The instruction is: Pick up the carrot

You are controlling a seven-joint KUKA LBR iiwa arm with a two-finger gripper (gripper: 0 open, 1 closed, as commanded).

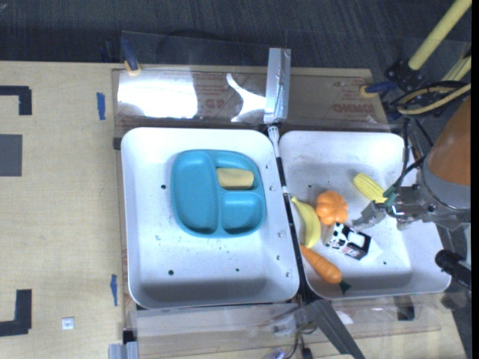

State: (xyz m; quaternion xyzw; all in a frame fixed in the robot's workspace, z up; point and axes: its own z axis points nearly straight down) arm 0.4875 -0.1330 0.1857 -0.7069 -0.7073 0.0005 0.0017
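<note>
Camera view: smooth tapered orange carrot (322, 266) lies lower centre-right in glossy white right bin (389, 149); metal gripper (372, 214) hovers above, claw state unclear.

The arm (449, 163) is cut off by the right edge

bright, even overhead light on a wooden bench (52, 200). strong white glare washes out the clear plastic sheet (161, 96) behind the far edge of the left bin (142, 275). both white bins look slightly overexposed, with soft shadows along their inner walls. the frame is a little grainy and soft; the arm (449, 163) at the right edge is blurred.
</note>
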